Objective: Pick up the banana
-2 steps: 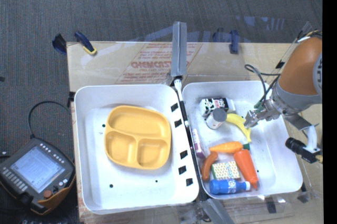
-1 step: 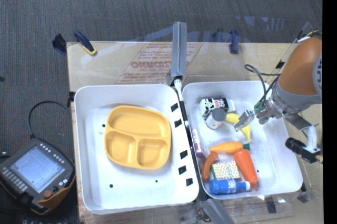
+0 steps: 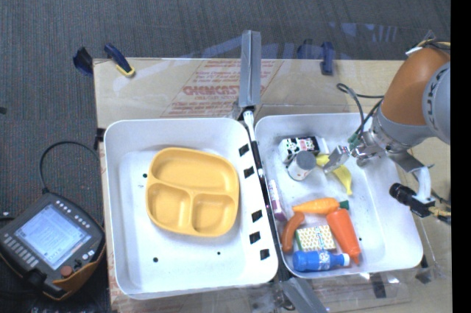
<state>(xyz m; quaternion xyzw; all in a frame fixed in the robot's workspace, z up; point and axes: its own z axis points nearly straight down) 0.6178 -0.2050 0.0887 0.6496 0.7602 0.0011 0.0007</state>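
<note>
Blue bottle (image 3: 319, 260) lies nearest; jaws (image 3: 343, 155), spread I cannot tell, sit touching the banana (image 3: 343, 179).

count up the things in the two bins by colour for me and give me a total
Yellow: 2, the plate and the banana
Orange: 3, the carrots
Blue: 1, the bottle
Black and white: 1, the carton
Grey: 1, the cup
Patterned: 1, the packet
Total: 9

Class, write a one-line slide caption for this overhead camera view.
The arm's tool hovers by the banana in the right bin, while a yellow plate sits in the left bin.
</note>
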